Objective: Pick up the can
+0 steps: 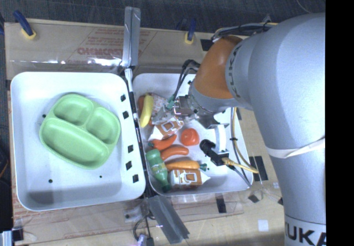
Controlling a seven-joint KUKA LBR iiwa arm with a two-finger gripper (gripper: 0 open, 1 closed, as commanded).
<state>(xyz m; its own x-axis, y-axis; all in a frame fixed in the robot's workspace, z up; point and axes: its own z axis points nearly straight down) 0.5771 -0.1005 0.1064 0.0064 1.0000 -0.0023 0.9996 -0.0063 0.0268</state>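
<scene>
From the camera above the bench, the grey arm (287, 101) reaches in from the right, and its orange band (217, 71) sits over the far part of the right bin (235, 181). The gripper (178, 108) hangs low over the clutter in that bin; whether it is open or closed cannot be told, since the wrist covers it. Just beside the gripper, on the near side, lies a small object with an orange and white label (167, 127), which may be the can, though it is too blurred to be sure. Relative to that labelled object: a yellow banana (146, 110) lies to its left against the bin wall, a red tomato (189, 136) just to its right, two orange carrots (172, 147) just nearer the camera, then a green bottle (156, 165) and an orange juice carton (185, 178) nearer still. The left bin (27, 184) holds a green divided tray (80, 130), well apart from the labelled object.
</scene>
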